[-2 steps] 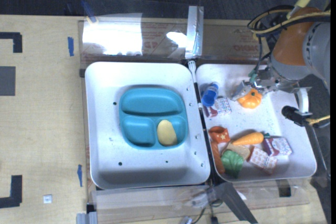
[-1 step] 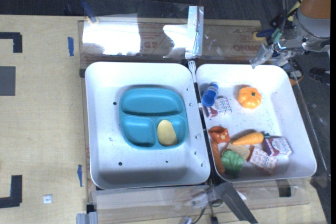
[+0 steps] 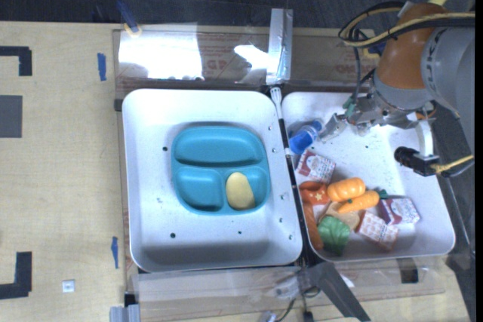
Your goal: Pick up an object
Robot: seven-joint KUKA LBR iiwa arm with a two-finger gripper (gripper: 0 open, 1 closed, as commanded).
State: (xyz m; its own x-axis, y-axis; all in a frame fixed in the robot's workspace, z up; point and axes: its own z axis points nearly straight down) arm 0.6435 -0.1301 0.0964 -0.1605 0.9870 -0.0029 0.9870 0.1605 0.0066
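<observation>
Glossy white plastic on both bins (image 3: 143, 162); smooth turquoise plastic for the divided tray (image 3: 215, 154). Pale matt wood across the bench (image 3: 53, 185). Shiny clear sheet (image 3: 196, 49) along the far side. Printed paper on small cartons (image 3: 317, 166).

the end effector (image 3: 337, 121) is hanging over the right bin (image 3: 434, 234), touching a blue bottle (image 3: 304, 138); toys are crowding its near side.

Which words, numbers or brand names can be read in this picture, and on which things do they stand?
No text can be read with certainty.
Small red and white packets in the right bin: printing too blurred to read.
Cardboard behind the left bin: faint red marks under glare, not readable.
Blue bottle: no readable label.
</observation>
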